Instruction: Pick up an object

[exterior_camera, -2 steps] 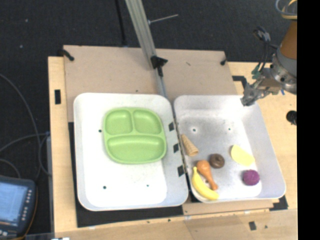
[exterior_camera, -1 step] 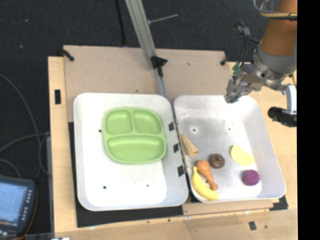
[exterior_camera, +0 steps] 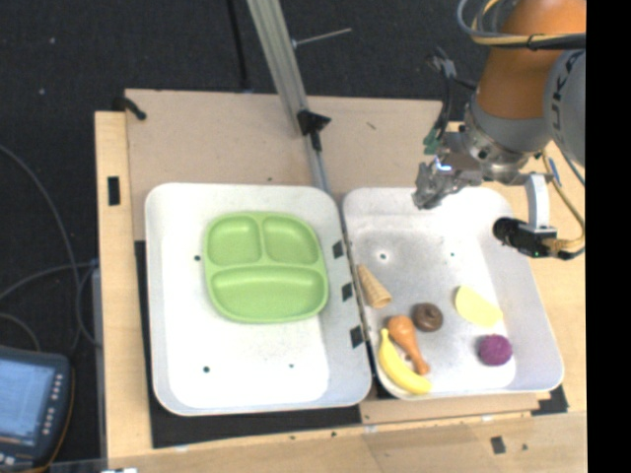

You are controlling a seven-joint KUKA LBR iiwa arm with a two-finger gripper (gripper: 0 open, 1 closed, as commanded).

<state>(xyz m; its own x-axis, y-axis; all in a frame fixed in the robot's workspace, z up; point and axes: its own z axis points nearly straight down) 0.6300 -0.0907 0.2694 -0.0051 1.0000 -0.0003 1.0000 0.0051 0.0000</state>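
My gripper [exterior_camera: 430, 194] hangs over the far edge of the right bin [exterior_camera: 449, 239], high above its floor, with nothing visible between its fingers. In the near half of that bin lie a tan cone [exterior_camera: 374, 286], a brown round piece [exterior_camera: 427, 315], a yellow lemon-like piece [exterior_camera: 478, 306], a purple ball [exterior_camera: 494, 350], an orange drumstick [exterior_camera: 406, 341] and a yellow banana [exterior_camera: 399, 371]. All of them lie well in front of the gripper.
The left bin [exterior_camera: 177, 363] holds a green divided plate [exterior_camera: 266, 267]. A slanted metal pole [exterior_camera: 281, 57] rises behind the bins. A black part of the arm [exterior_camera: 523, 235] overhangs the right bin's far right side.
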